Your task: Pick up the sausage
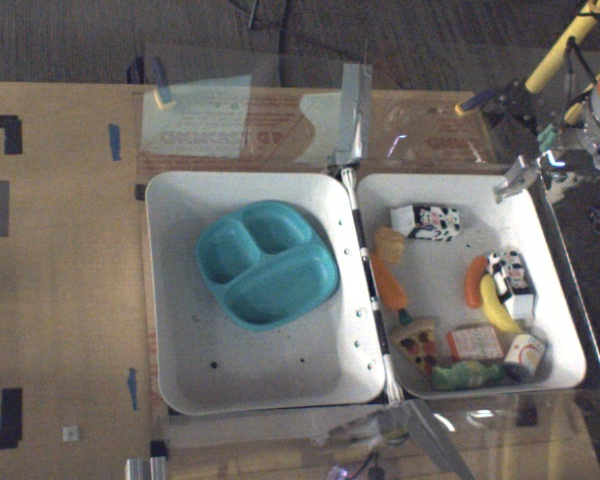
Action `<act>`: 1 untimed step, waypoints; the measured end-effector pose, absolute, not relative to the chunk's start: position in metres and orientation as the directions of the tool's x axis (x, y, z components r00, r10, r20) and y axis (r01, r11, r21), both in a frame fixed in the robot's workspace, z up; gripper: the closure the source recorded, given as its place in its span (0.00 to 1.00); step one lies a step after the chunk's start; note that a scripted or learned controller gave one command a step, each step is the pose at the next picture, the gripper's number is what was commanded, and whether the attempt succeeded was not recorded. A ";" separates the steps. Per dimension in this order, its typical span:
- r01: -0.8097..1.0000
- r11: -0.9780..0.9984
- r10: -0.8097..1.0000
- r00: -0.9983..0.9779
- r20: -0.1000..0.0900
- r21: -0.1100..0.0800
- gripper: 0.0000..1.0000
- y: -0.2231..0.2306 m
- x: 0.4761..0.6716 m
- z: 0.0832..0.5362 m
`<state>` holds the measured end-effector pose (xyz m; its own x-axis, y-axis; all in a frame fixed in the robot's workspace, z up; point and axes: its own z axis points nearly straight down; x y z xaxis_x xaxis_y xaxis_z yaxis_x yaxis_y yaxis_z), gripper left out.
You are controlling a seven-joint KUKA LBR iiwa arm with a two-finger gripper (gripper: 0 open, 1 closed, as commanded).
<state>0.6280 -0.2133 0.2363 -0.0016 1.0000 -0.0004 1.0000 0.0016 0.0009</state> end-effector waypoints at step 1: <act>0.999 0.041 0.999 -0.041 0.009 -0.002 0.00 -0.216 0.600 0.098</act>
